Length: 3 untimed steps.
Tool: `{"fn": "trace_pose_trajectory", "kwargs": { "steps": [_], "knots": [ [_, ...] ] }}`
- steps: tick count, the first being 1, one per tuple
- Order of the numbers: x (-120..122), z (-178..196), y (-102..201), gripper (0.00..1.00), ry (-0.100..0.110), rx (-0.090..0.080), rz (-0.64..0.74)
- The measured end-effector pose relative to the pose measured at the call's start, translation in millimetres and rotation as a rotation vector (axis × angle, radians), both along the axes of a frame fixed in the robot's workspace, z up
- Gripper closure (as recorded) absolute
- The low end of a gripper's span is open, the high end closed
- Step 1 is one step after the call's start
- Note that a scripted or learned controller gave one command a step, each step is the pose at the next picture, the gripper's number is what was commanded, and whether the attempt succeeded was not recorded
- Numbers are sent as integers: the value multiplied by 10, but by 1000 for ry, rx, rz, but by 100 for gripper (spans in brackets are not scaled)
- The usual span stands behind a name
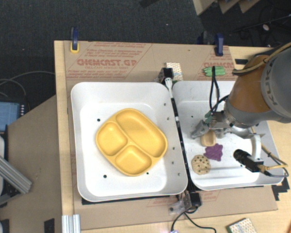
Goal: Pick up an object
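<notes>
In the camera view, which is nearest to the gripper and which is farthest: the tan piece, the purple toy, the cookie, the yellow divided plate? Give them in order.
From the gripper:
1. tan piece, right bin, just below the gripper.
2. purple toy, right bin, lower.
3. cookie, right bin, near its front edge.
4. yellow divided plate, left bin, farthest.

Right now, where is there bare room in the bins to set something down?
Left bin: bare strips around the yellow tray, widest along its far side. Right bin: far-left corner is free. Near half is crowded with cookie, purple piece, tan piece and gripper.
</notes>
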<state>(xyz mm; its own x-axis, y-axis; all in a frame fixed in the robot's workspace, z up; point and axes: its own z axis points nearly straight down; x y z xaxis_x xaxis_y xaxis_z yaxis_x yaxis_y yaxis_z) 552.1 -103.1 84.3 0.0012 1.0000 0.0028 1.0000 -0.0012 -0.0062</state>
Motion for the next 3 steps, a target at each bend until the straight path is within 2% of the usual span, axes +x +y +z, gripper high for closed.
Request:
{"fn": "trace_pose_trajectory", "kwargs": {
  "steps": [1, 2, 3],
  "knots": [
    [-774, -1, -258, 0, 2, -1, -5],
    [-395, 3, -235, 0, -10, -5, 3],
    [-104, 3, -207, 0, -10, -5, 3]
  ]
}}
